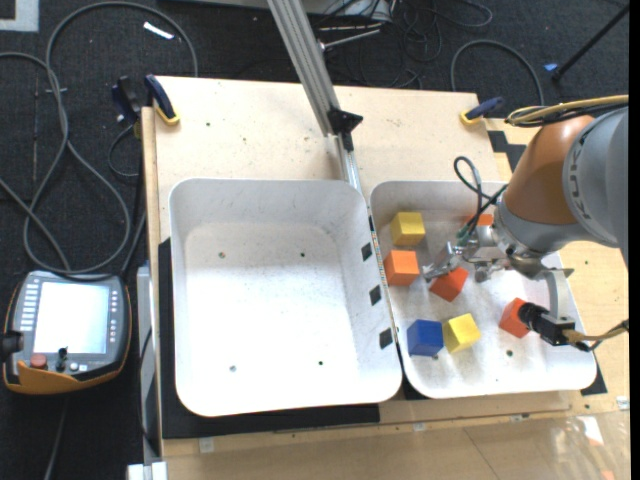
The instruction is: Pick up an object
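The right bin (560, 368) holds several small blocks. A yellow block (408, 228) lies at the back left, with an orange block (402, 265) just in front of it. A blue block (425, 337) and a second yellow block (462, 331) sit near the front. A red-orange block (515, 317) lies to the right. My gripper (440, 266) reaches in from the right and hangs low in the bin's middle, between the orange block and a red block (450, 284). The red block is right against the gripper's tip, partly covered by it. A bit of another orange block (484, 220) peeks out behind the arm.
The left bin (190, 268) stands beside the right one, sharing a raised middle edge (375, 278). A slanted metal rail (310, 58) comes down to the bins' back junction. Clamps sit at the bench's back corners. A teach pendant (65, 328) lies on the floor at the left.
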`<state>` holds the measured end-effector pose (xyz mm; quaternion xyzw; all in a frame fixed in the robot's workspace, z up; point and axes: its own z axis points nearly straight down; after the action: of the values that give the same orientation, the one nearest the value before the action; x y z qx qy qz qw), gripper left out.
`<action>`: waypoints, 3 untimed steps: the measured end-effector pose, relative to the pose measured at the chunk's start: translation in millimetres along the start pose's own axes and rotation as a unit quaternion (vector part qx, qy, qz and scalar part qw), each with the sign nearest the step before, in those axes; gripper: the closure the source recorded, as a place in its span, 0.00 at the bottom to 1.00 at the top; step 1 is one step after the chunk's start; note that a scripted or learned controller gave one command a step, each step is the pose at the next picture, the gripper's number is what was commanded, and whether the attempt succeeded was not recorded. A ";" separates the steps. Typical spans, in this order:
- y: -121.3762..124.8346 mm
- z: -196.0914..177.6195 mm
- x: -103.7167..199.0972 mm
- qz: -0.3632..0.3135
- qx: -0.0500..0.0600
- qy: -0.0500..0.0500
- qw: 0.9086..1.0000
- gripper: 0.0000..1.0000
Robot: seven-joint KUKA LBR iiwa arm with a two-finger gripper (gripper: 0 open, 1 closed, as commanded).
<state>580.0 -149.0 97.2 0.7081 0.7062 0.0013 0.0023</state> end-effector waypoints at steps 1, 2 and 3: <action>-61.3 -57.0 -13.2 0.001 0.002 0.000 1.000 0.00; -51.9 -108.8 -10.5 -0.003 -0.001 0.000 1.000 0.00; -52.4 -112.3 9.9 -0.004 0.002 0.001 1.000 0.00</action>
<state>526.9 -138.8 209.2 0.7054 0.7088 0.0006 0.0009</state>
